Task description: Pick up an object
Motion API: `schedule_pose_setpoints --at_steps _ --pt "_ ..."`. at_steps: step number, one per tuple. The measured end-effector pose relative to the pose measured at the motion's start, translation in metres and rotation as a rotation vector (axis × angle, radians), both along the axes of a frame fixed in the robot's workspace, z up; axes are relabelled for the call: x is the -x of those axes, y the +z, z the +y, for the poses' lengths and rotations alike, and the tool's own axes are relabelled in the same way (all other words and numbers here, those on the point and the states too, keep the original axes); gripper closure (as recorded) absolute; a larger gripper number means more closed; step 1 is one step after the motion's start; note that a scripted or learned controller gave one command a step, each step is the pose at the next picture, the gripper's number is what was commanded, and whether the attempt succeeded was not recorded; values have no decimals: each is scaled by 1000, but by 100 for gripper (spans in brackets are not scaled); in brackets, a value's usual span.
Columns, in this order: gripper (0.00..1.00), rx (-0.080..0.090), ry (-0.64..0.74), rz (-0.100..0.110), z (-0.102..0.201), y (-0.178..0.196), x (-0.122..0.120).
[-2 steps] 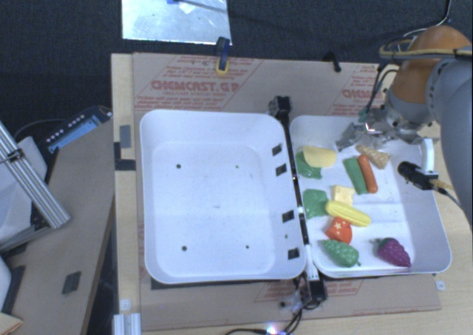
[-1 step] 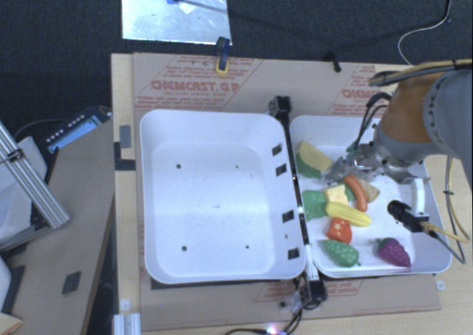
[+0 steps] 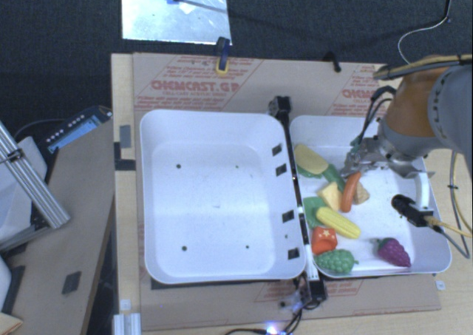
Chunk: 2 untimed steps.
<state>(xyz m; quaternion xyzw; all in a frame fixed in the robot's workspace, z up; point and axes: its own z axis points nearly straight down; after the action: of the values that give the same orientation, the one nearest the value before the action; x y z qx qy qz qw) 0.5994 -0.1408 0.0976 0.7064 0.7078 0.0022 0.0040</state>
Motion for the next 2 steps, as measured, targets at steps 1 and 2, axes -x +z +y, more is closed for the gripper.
schedule_pose_setpoints --at_steps 1,2 --pt "100 0 0 -1 0 10 0" --pt "100 0 4 1 -9 25 -49"
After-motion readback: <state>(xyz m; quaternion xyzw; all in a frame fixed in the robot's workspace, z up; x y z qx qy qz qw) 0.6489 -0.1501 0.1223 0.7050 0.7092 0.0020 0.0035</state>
